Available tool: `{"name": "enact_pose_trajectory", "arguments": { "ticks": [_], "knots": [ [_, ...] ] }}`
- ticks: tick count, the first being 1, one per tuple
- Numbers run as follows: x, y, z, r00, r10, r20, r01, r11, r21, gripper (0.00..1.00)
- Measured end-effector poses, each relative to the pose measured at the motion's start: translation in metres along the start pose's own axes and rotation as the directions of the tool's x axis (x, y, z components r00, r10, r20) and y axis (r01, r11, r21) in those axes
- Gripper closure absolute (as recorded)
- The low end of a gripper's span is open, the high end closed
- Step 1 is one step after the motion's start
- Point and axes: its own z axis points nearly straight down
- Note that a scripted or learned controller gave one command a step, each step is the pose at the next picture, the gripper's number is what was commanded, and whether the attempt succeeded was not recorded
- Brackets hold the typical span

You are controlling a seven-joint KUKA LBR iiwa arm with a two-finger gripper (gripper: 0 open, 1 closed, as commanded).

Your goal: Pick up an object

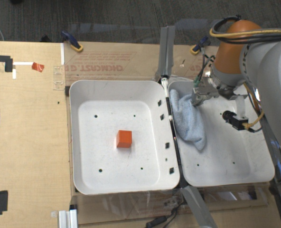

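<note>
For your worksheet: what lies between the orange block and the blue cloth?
In the camera view: bare floor of the left bin, then the two bins' adjoining walls, between orange block and blue cloth.

camera view: fixed overhead | slanted down | both bins (83, 127) framed | arm (268, 65) enters right

A robotics lab — clamped cardboard bench (102, 61), two white bins (79, 141), cables on carpet.

The arm (268, 65) at the right of the frame is pale grey and rounded, with an orange band (235, 46) above the wrist. Yellow and black cables loop over the band. The end effector (200, 96) is grey metal.
</note>
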Motion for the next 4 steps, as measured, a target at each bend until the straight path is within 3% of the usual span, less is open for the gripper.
{"name": "enact_pose_trajectory", "arguments": {
  "ticks": [1,2,3,4],
  "knots": [
    [0.002,0.000,0.000,1.000,-0.003,0.001,0.003,1.000,0.000,1.00],
    [-0.017,-0.050,0.000,0.975,-0.223,-0.001,0.223,0.975,0.000,1.00],
    [-0.015,-0.070,0.000,0.916,-0.402,0.000,0.402,0.916,-0.001,1.00],
    [0.026,-0.044,-0.098,0.989,-0.147,-0.003,0.147,0.989,0.003,1.00]
  ]
}}
